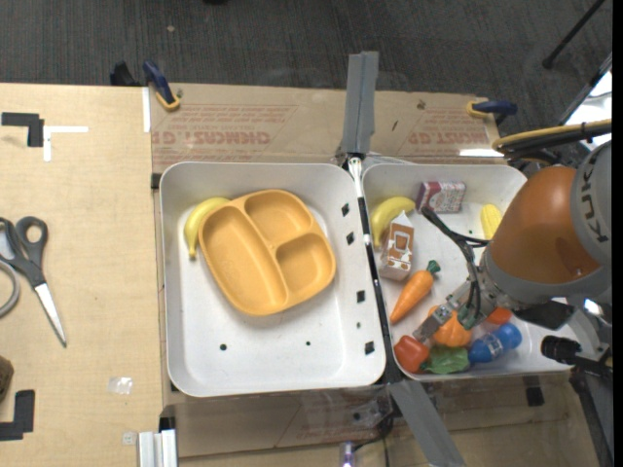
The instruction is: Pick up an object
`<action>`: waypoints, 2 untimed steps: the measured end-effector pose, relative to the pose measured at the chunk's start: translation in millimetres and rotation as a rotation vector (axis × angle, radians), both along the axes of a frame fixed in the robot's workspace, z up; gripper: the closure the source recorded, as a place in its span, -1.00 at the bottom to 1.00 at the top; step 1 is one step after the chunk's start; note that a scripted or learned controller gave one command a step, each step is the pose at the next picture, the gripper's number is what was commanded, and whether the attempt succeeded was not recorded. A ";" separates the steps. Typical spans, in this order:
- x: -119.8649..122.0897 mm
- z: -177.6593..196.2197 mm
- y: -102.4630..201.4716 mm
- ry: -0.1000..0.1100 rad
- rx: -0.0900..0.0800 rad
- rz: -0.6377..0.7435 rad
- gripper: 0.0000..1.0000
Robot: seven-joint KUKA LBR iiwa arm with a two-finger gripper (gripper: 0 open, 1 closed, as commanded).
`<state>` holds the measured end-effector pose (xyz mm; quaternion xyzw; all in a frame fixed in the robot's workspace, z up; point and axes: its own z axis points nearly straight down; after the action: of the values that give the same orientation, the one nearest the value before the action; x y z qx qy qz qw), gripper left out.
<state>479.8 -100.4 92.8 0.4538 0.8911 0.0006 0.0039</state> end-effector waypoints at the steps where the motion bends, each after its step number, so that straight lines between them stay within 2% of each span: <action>1: -0.6 -0.5 0.2 0.002 0.002 -0.052 -1.00; 2: -0.6 -0.5 0.3 0.002 0.002 -0.052 -1.00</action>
<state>479.2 -100.1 92.4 0.4766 0.8791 0.0008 0.0026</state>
